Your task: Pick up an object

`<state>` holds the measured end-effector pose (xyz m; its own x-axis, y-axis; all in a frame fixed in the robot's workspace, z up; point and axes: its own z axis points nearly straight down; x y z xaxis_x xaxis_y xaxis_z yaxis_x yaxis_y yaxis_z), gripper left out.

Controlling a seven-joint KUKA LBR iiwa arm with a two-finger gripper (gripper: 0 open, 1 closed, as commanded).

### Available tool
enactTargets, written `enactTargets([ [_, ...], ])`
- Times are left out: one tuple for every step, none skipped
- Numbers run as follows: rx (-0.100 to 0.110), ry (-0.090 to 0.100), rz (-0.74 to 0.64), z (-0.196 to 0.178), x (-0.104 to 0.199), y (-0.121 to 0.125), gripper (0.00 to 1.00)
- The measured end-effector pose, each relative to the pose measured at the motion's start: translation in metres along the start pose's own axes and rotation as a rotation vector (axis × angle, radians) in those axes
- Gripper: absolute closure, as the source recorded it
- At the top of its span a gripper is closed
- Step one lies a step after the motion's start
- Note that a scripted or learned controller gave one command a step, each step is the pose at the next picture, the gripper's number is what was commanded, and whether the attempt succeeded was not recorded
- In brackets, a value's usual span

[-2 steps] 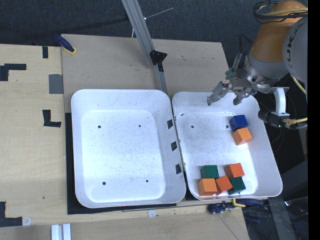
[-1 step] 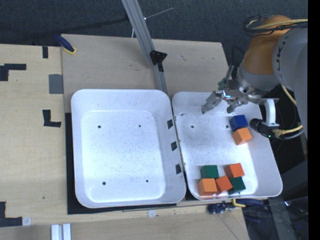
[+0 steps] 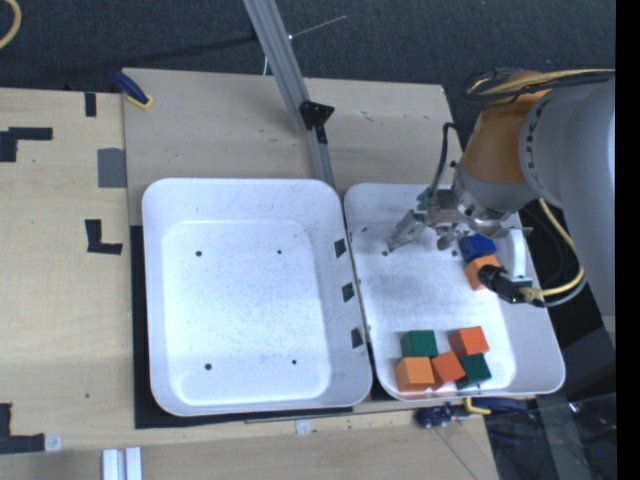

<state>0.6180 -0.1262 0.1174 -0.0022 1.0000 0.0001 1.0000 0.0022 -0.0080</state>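
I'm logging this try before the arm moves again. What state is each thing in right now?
Gripper: low over the right bin's far end, nothing seen between its fingers.
Left bin: lying flat on the bench.
Right bin: lying flat, holding the blocks.
Orange and green blocks: bunched together at the right bin's near end, apart from the gripper.
Blue and orange blocks: lying beside the arm's wrist, not gripped.

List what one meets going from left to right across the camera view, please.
Left white bin → right white bin → gripper → cluster of orange and green blocks → grey arm with orange band.
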Motion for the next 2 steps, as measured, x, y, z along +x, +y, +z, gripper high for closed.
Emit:
enactTargets([
  [-0.006, 0.000, -0.001, -0.014, 0.000, 0.002, 1.00],
  [-0.011, -0.001, 0.001, -0.058, -0.003, 0.007, 1.00],
])
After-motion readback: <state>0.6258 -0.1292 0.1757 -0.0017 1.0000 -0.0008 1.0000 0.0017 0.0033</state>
